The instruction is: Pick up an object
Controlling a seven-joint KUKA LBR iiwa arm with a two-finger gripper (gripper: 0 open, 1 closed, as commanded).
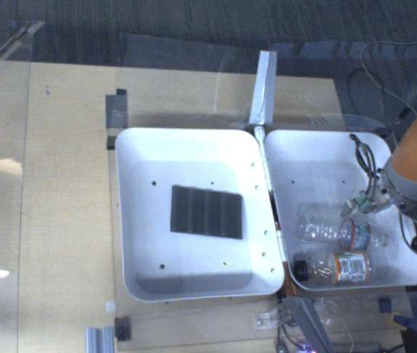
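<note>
The gripper (pixel 362 203) hung over the right bin (pixel 296 160), just above 2 clear bottles (pixel 337 234); whether its fingers were parted I could not tell. A good grasp probably meant centring on 1 bottle's body, squarely across its width.

Two bins side by side on bench (pixel 46 197): left bin (pixel 131 197), right bin (pixel 296 153), rims touching along the middle. Flat ribbed pad (pixel 207 212) in left bin, well apart from gripper (pixel 362 203). In right bin, gripper near far-right wall; clear bottle (pixel 333 232) lying on its side just below and left of it; second bottle (pixel 337 268) lying nearer the front rim, beside the first. Upright post (pixel 264 87) behind the bins' junction.
</note>
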